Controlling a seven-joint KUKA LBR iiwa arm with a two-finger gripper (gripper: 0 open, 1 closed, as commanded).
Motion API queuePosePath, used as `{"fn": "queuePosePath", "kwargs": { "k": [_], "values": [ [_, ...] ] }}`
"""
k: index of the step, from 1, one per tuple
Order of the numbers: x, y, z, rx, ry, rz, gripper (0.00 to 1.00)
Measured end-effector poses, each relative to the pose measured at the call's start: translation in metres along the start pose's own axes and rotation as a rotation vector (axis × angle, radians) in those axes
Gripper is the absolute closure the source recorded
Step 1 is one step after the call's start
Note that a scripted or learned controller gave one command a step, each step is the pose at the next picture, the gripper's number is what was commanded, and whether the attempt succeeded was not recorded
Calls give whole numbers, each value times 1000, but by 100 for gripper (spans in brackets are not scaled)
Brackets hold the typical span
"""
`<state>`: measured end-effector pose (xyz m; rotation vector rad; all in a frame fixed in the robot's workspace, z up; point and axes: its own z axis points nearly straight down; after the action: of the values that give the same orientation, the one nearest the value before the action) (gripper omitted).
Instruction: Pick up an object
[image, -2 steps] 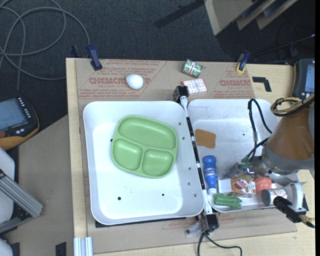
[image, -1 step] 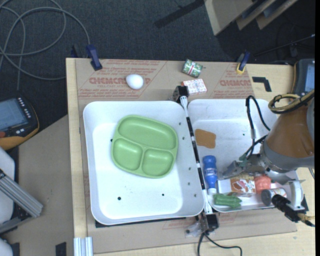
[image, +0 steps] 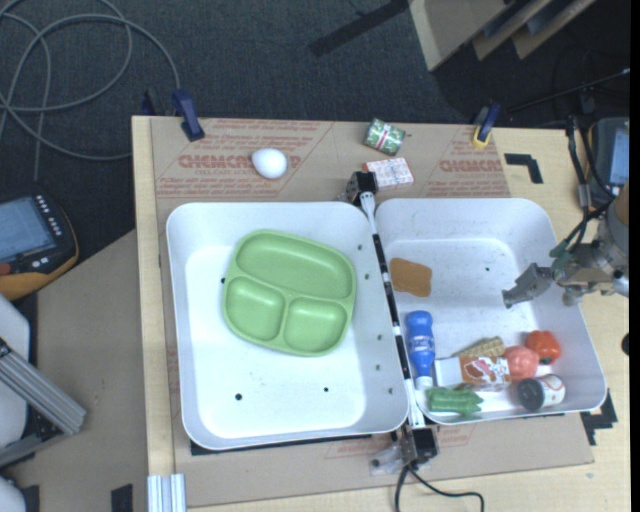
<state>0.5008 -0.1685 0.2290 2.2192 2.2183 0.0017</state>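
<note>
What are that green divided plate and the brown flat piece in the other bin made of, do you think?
The green divided plate looks like moulded plastic: one even colour, rounded compartment edges, a soft sheen. The brown flat piece is harder to judge; its matte surface and thin flat shape suggest cardboard, foam or a toy slice of bread, but the view is too small to settle it.

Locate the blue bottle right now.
The blue bottle lies in the right bin, against its left wall, between the brown piece and the green toy.
</note>
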Motion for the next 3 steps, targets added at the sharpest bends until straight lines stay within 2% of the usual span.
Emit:
{"fn": "queuePosePath", "kwargs": {
  "k": [1, 2, 3],
  "values": [
    [23, -22, 143, 4, 2, 0, 0],
    [26, -23, 145, 5, 3, 0, 0],
    [25, -21, 134, 0, 1, 1, 100]
  ]
}}
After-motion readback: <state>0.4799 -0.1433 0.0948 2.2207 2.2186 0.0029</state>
